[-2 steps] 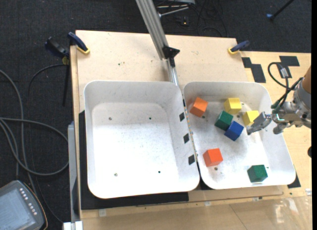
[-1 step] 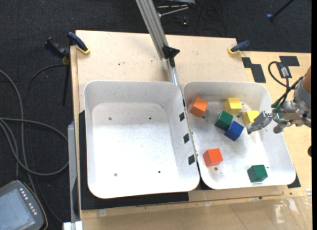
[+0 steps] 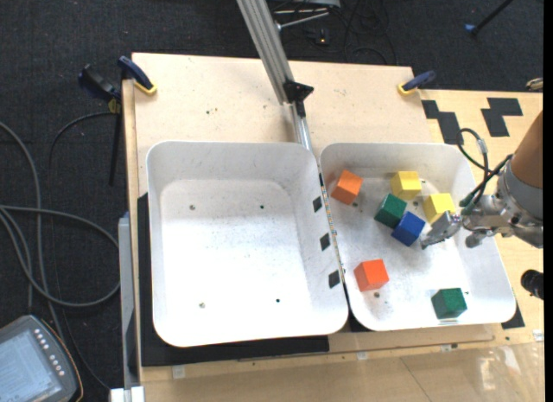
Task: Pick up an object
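Seven blocks lie in the right bin (image 3: 484,279) on the counter (image 3: 225,98). My fingers (image 3: 439,229) sit low by the bin's right wall, touching the blue block (image 3: 408,227) and just under the yellow block (image 3: 438,205); whether they are spread or pinching, I cannot tell. A dark green block (image 3: 390,210) presses against the blue one, with a second yellow block (image 3: 406,184) behind it. An orange block (image 3: 347,188) rests near the left wall, a red-orange block (image 3: 371,274) nearer the front, a green block (image 3: 449,303) at the front right corner. The left bin (image 3: 173,175) stands alongside. No readable writing.
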Tool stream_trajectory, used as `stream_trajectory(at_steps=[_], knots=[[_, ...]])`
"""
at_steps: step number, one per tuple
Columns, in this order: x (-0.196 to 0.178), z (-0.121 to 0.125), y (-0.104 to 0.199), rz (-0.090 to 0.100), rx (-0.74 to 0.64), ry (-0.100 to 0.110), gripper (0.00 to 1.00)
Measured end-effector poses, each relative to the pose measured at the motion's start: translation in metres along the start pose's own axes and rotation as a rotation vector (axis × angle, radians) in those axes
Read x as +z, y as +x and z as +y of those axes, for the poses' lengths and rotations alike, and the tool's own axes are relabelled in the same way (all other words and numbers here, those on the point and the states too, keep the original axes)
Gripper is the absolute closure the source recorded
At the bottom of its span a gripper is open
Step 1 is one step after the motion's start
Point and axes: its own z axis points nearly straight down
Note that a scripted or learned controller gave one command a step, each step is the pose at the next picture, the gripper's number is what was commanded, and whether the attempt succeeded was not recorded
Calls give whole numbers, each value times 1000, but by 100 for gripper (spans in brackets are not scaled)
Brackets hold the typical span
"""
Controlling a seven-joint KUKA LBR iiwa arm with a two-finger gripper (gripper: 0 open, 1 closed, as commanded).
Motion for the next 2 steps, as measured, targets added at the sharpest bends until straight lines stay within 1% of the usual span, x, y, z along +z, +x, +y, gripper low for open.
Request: stream_trajectory(at_steps=[1, 2], knots=[[61, 1, 8, 1, -1, 2, 0], [115, 1, 9, 0, -1, 0, 0]])
